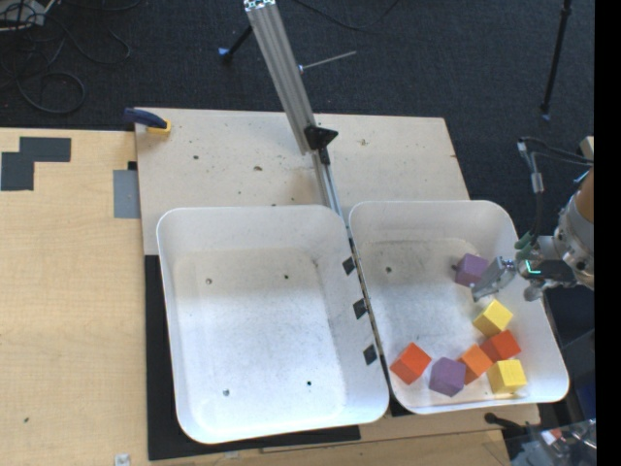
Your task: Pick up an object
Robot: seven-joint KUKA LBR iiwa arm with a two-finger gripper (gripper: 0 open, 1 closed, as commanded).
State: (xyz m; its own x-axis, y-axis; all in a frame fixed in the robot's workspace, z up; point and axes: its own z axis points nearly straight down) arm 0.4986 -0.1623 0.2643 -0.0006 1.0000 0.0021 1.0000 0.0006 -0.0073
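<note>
Gripper (503,272): I see it inside the right bin (427,219) — finger state I cannot tell.
Purple cube (471,268): touching gripper, near bin's right wall.
Other blocks: clustered below it.

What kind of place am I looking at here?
Probably a robotics lab: two white bins on a bench, coloured blocks for practice, cables on the floor and a camera-style stand.

A pale, speckled bench (388,158) fills the middle of the frame. Two shallow white bins sit on it side by side: the left bin (184,260) at lower centre, the right bin (505,221) at lower right. A small blue and yellow clamp (147,120) rests at the bench's upper left corner.
</note>
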